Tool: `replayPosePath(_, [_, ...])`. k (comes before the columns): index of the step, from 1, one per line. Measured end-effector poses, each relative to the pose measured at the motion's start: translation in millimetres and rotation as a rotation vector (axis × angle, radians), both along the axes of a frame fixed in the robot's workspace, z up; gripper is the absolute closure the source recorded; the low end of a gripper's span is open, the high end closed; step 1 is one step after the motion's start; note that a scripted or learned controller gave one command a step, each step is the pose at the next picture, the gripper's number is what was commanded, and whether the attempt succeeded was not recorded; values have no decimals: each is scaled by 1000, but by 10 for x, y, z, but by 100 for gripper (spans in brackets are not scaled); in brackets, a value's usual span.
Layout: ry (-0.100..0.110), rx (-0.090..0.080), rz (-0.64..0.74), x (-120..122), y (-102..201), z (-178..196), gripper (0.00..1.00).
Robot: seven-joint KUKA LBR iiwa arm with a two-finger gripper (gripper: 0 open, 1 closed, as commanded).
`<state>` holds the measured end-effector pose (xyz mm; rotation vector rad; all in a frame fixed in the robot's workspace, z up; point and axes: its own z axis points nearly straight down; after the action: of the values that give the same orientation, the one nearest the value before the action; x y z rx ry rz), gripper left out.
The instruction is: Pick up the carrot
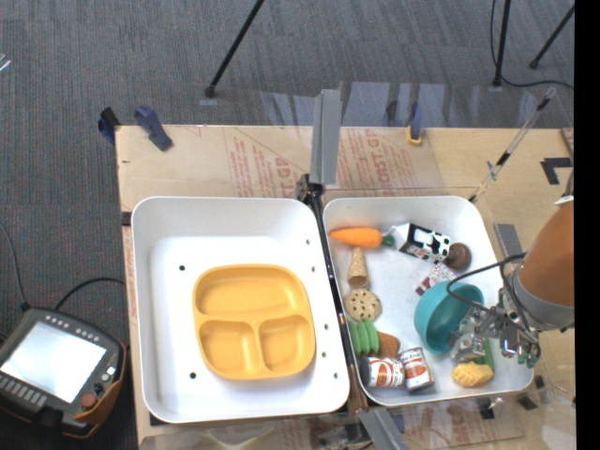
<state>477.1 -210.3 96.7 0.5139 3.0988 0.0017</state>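
Note:
The orange carrot (356, 237) lies on its side at the back left of the right bin (469, 209), its green end pointing right toward a black-and-white cow-patterned carton (424, 242). My gripper (485, 334) hangs low over the front right corner of that bin, beside a teal bowl (442, 313) and just above a yellow toy (472, 374). It is far from the carrot, roughly a bin's width to the right and nearer the front. Nothing of the carrot is hidden.
The left bin (159, 223) holds a yellow divided plate (253, 322). Near the carrot lie an ice-cream cone (358, 266), a cookie (362, 304), a green vegetable (364, 337) and two cans (398, 372). A brown item (458, 256) sits behind the bowl.

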Motion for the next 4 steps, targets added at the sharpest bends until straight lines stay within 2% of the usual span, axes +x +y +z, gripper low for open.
replayPosePath(1, [-1,0,64,14,20,237,100])
replayPosePath(2, [4,2,103,-7,17,-111,100])
replayPosePath(3, [-2,-1,73,7,-6,316,100])
replayPosePath(4, [-12,-6,37,16,-41,1452,100])
